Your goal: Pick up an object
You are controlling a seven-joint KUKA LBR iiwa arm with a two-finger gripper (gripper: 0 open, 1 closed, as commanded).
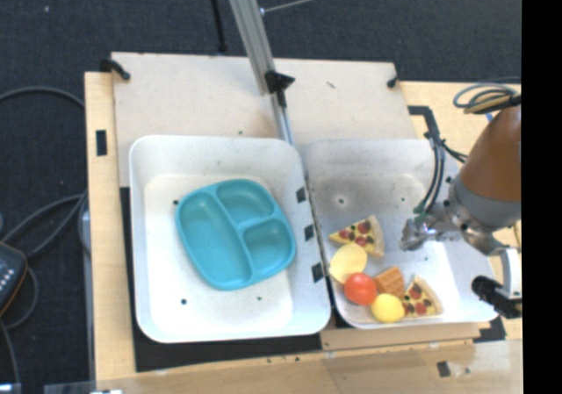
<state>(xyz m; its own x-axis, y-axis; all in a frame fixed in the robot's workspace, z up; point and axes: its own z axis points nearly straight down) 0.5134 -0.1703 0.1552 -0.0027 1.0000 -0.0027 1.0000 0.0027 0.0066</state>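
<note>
While the end effector (414,234) hangs over the right bin (369,160), jaw state unreadable, nothing is lifted: pizza slice (360,233) (nearest candidate) lies just left; grasp remains.

My arm (493,175) is pretty chunky: rounded orange band up at 12 o'clock, grey shell under it. Thin dark cables (432,175) run along the 9 o'clock side to a shiny metal gripper (416,234). Black bit at 5 o'clock.
</note>
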